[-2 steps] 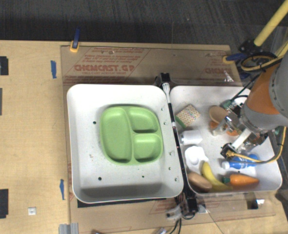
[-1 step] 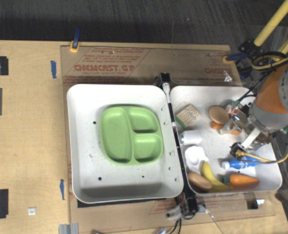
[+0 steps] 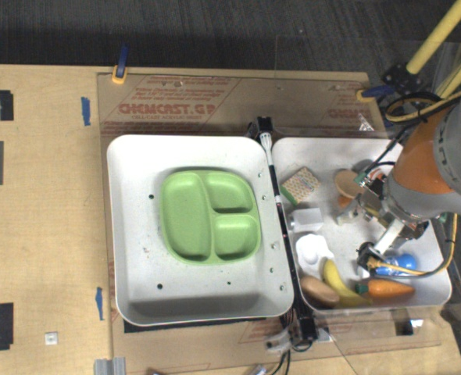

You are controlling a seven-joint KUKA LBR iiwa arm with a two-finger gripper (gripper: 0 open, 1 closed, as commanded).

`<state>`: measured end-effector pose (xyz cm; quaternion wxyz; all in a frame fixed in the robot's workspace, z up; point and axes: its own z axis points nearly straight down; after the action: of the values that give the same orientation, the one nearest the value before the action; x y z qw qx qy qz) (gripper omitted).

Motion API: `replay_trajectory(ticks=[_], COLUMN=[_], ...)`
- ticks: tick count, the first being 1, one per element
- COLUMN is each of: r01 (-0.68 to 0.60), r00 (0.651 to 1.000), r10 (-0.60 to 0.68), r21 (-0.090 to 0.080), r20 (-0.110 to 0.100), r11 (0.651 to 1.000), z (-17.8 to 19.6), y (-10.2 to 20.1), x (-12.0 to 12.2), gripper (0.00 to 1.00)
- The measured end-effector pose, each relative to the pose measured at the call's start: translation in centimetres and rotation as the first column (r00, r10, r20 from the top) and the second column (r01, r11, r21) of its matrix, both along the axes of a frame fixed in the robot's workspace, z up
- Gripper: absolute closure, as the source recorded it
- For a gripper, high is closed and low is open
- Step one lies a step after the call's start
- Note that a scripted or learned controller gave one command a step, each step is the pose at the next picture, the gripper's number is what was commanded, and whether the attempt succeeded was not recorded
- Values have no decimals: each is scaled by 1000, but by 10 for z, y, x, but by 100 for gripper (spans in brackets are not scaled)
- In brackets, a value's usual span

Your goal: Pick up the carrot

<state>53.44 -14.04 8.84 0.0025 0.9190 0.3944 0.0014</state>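
Note:
The carrot lies orange, with a green end at its left, along the front wall of the right bin. It rests beside a banana and just below a blue object. My gripper hangs over the middle of the right bin, behind the carrot and apart from it. It is close to a brown round object. The grey arm with its orange band reaches in from the right.
The left bin holds a green divided plate. In the right bin lie a patterned block, a white object and a brown rounded piece at the front left. The bins' shared wall runs down the middle.

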Motion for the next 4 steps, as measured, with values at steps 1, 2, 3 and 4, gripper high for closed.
replay_trajectory(ticks=[1,2,3,4], r01=[-65,-64,135,130], r00=[998,998,991,991], r10=[65,64,-135,-130], r21=[2,0,5,-2], r20=[4,0,-4,-7], r11=[998,998,991,991], z=[1,-1,-1,11], y=[35,-19,-48,-49], x=[-52,45,27,27], gripper=[0,0,0,100])
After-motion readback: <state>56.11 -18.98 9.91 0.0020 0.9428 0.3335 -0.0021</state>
